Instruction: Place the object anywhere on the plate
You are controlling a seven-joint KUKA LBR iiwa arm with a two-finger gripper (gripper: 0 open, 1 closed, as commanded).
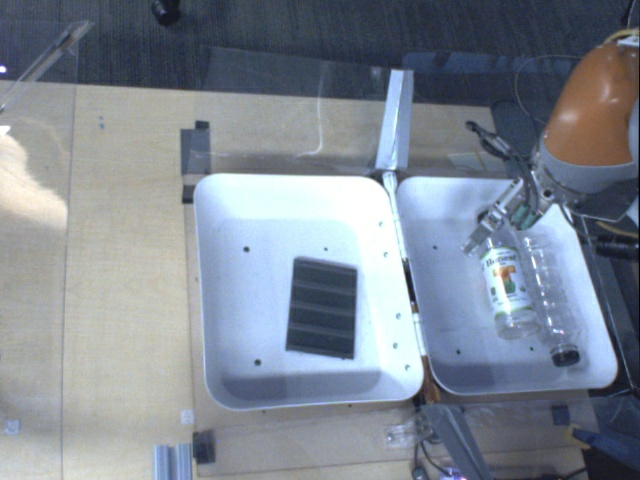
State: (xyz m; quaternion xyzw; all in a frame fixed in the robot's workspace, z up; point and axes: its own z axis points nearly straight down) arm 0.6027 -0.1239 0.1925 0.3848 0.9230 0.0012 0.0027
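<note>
A clear plastic bottle [525, 293] with a green and orange label lies in the right bin [445, 298], its black cap pointing to the near right corner. My gripper [500, 230] hangs over the bottle's far end, just above it, open with nothing between its fingers. A dark grey ridged plate [322, 308] lies flat in the middle of the left bin [230, 268], well to the left of the gripper.
A raised divider [405, 268] runs between the two bins. A metal bracket [393, 118] stands behind the bins at the middle. Cables [500, 143] trail at the back right beside the arm [595, 118].
</note>
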